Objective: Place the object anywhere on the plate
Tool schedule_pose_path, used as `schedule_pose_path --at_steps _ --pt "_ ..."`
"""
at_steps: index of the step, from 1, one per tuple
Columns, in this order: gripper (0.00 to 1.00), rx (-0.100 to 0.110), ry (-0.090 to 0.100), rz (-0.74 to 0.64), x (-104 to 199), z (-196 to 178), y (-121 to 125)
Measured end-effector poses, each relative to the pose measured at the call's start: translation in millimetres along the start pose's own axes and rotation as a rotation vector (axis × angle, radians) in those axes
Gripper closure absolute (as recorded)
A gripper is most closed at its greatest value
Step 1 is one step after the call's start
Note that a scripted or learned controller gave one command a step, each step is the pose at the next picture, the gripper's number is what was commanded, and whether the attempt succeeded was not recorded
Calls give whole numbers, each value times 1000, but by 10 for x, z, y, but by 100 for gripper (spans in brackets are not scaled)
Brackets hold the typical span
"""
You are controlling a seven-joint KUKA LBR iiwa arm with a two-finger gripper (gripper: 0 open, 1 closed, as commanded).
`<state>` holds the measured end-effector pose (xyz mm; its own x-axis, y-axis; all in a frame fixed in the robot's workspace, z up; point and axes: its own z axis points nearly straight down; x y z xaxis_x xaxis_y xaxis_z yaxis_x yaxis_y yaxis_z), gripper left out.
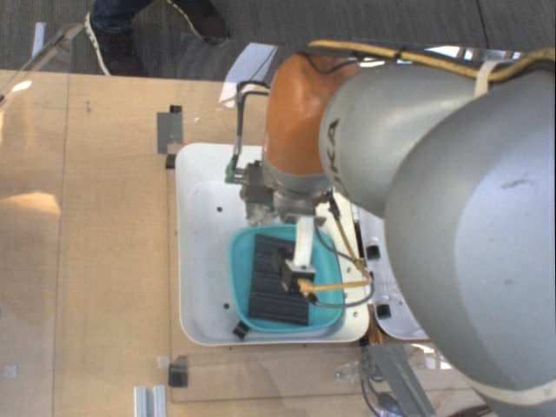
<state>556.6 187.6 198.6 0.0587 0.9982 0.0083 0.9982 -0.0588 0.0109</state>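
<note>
A teal plate [243, 259] lies in the left white bin [200, 259], toward its near right side. On the plate rests a black ribbed rectangular object [269, 289], lying flat along the plate's middle. My gripper [259, 200] hangs at the plate's far edge, just above and beyond the black object, mostly covered by the wrist and the orange band. Nothing can be seen between the fingers. A small black piece [241, 329] pokes out at the plate's near left rim.
The big grey arm covers most of the right bin [393, 313], of which a strip shows. Black clamps [171, 129] stand on the wooden bench by the left bin's corners. A person's legs [130, 7] are on the floor beyond the bench.
</note>
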Motion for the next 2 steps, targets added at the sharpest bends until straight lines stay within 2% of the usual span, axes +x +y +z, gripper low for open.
schedule_pose_path --at_steps 1,2 --pt "0 0 0 0 0 0 0" --pt "100 -4 3 -3 2 -111 21"
